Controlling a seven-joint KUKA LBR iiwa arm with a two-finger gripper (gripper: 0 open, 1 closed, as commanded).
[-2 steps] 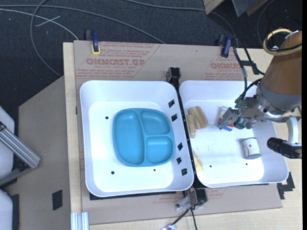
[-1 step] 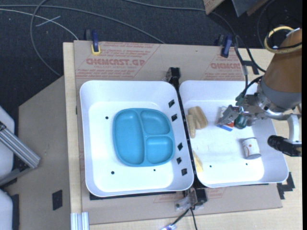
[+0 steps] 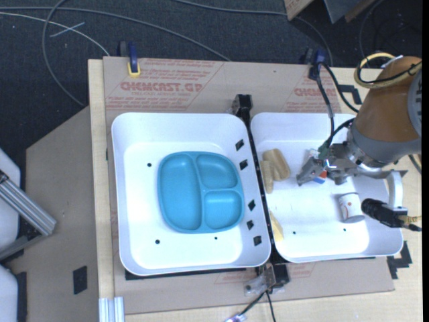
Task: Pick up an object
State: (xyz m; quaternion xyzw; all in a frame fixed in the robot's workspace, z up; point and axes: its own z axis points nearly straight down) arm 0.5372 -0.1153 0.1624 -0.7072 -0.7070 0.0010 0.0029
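My gripper [image 3: 312,172] hangs low over the middle of the right bin [image 3: 315,241], reaching in from the right under the orange-banded wrist [image 3: 385,116]. A small red and blue thing [image 3: 323,175] shows right at the gripper's tip; whether it is held is unclear. A tan, bread-like object [image 3: 274,166] lies just left of the gripper, near the bin's left wall. A small white cylinder [image 3: 348,205] rests below and to the right of the gripper. A thin yellowish piece [image 3: 277,229] lies at the bin's lower left edge.
The left bin [image 3: 134,134] holds a blue divided plate [image 3: 201,191]. Black clips [image 3: 242,154] line the wall between the bins. A black cable [image 3: 326,102] runs down to the wrist, and a black fitting [image 3: 379,210] juts out beside the white cylinder.
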